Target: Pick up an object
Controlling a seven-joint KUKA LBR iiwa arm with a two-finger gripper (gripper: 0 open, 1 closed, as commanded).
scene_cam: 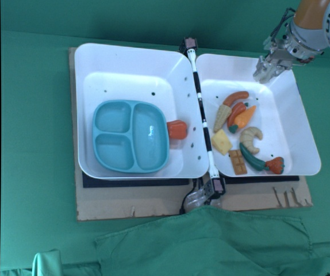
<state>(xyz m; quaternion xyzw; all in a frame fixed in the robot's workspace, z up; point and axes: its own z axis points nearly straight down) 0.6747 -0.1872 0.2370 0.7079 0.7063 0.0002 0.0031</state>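
Pincer (264, 73) hangs over the far right corner of the right bin (303, 145), tips pointing down at bare white floor. Nothing sits between the tips. Whether they stand wide or narrow I cannot tell at this slant. The arm (320, 7) slants in from the upper right, wrist clear of the bin wall, likely so it can drop straight down without clipping the rim.

All places below are taken from the right bin. No single target is named, so any toy here would serve. The candidates lie near its middle and toward its near edge, apart from the pincer. A sausage (236, 98) lies closest to the tips. Beside it are a corn cob (222, 118), a red pepper (236, 115) and a carrot (245, 117), packed touching one another. Nearer the front are a cheese wedge (221, 142), a croissant (251, 137), a green cucumber (251, 157), a brown biscuit (238, 161) and a strawberry (276, 165). The clustering makes a clean two-finger grab harder. The strawberry, at the near right corner, looks the most isolated.

Just left of the right bin, across the rod (202, 117) dividing them, sits the left bin (96, 59). It carries a blue divided plate (130, 135) with an orange toy (177, 129) touching its right edge.

My read: approach stage, no grasp begun.
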